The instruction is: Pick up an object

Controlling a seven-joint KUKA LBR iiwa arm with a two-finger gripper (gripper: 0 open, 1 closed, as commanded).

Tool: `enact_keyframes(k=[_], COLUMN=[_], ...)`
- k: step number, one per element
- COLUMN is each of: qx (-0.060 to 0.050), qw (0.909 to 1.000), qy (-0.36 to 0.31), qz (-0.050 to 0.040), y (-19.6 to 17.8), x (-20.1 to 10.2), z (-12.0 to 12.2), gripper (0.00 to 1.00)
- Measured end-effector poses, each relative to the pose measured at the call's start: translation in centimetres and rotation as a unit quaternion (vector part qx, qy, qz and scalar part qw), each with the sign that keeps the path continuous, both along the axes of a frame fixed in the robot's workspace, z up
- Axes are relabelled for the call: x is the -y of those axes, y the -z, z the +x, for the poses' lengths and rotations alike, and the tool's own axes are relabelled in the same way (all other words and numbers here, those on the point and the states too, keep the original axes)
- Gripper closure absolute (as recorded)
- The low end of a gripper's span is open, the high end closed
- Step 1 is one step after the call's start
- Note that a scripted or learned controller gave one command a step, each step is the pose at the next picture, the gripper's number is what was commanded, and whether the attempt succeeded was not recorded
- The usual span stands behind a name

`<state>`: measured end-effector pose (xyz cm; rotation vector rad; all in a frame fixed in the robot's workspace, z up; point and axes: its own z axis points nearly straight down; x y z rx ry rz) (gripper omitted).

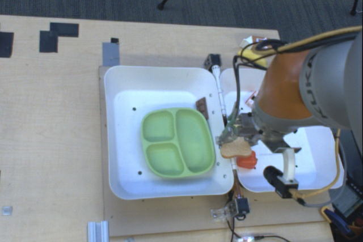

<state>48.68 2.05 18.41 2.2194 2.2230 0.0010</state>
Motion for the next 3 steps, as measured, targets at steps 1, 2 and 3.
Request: enact_keyframes(k=[1, 2, 3], qx=[0.0, 0.0, 0.001], qw=[1.0, 1.0, 1.0], qy=[-0.002, -0.002, -0.005], qz=[0.0004, 0.0006, 0.0011], y=[0.0, 0.0, -1.0], x=[-0.9, -4.0, -4.0], z=[0.0, 0.0, 0.1], gripper=[1.0, 1.0, 1.0])
